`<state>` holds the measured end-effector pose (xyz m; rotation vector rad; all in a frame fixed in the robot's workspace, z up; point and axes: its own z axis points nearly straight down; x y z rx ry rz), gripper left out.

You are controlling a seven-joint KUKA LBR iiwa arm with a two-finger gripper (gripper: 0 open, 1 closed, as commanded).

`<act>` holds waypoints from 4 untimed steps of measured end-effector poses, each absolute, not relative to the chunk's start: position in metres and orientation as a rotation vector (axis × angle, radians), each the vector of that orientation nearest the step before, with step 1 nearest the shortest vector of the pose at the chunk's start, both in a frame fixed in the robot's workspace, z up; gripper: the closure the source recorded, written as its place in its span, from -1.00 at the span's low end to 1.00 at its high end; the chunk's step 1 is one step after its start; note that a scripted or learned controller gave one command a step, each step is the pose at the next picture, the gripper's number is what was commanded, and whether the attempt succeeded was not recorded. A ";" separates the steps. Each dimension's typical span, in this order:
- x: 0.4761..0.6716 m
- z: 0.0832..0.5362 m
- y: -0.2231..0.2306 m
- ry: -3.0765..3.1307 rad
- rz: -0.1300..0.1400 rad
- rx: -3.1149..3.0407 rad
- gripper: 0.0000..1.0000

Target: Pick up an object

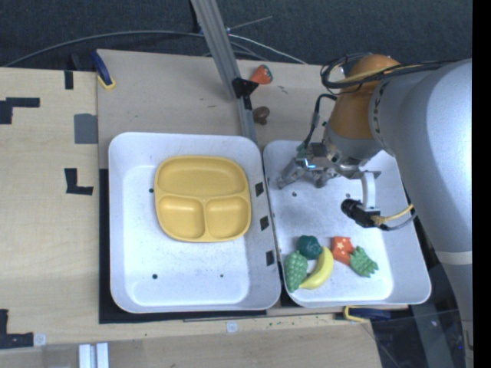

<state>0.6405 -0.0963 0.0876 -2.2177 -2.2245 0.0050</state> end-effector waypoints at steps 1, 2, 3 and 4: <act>0.641 0.098 -0.096 -2.225 0.004 -2.216 1.00; 0.635 0.143 -0.099 -2.224 -0.003 -2.222 1.00; 0.639 0.191 -0.089 -2.226 -0.004 -2.220 1.00; 0.640 0.219 -0.089 -2.224 -0.003 -2.220 1.00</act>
